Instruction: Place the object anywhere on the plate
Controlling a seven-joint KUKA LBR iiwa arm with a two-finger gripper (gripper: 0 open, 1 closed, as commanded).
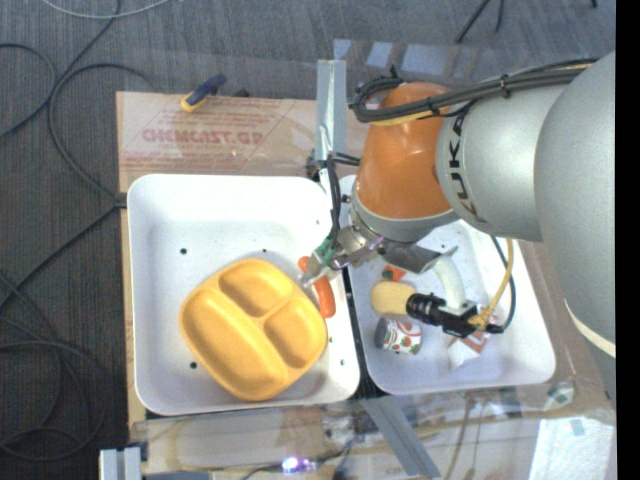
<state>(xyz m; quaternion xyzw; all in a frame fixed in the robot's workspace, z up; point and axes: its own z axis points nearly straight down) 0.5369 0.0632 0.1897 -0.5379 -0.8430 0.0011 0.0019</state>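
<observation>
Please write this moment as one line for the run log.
arm: over the bins' divider | gripper: holding orange carrot-like object | object: beside yellow plate edge, not yet on it | plate: in left bin

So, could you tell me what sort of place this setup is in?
Probably a robotics lab: a grey KUKA arm works over two white bins on a bench, with loose cables across the carpet.

gripper [322, 264] over yellow plate [254, 328] edge, orange object [325, 299] beside fingers.

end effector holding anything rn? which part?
Looks like it: the end effector pinches a small orange carrot-like object by its upper end, at the yellow plate's right rim.
</observation>
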